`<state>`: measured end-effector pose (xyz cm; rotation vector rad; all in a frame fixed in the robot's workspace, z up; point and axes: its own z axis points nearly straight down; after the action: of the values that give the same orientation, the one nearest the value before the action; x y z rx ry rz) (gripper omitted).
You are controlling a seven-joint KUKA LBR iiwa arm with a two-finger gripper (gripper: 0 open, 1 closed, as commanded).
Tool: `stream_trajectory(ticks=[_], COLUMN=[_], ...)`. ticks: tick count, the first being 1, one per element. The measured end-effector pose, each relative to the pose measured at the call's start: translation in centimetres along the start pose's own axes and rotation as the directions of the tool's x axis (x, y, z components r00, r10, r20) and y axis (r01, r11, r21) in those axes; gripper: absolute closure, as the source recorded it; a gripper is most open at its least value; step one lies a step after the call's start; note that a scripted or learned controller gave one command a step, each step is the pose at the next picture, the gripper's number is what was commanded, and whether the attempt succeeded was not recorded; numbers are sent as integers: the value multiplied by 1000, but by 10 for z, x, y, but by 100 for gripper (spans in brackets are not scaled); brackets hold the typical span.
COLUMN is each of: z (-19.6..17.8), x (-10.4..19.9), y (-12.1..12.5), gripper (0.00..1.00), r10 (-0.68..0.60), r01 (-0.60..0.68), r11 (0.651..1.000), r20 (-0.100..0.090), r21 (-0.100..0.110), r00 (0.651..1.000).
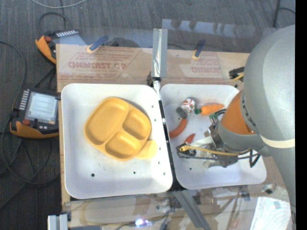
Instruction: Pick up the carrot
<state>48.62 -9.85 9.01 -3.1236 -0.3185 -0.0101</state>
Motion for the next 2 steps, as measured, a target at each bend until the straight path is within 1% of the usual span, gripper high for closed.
stream_trajectory(ticks=[2], z=[-14], x=[-1], y=[-2], gripper=[100], r10=[-6], r01=[6], r11=[1000], r20=[12], r21=[5], r00=[1000])
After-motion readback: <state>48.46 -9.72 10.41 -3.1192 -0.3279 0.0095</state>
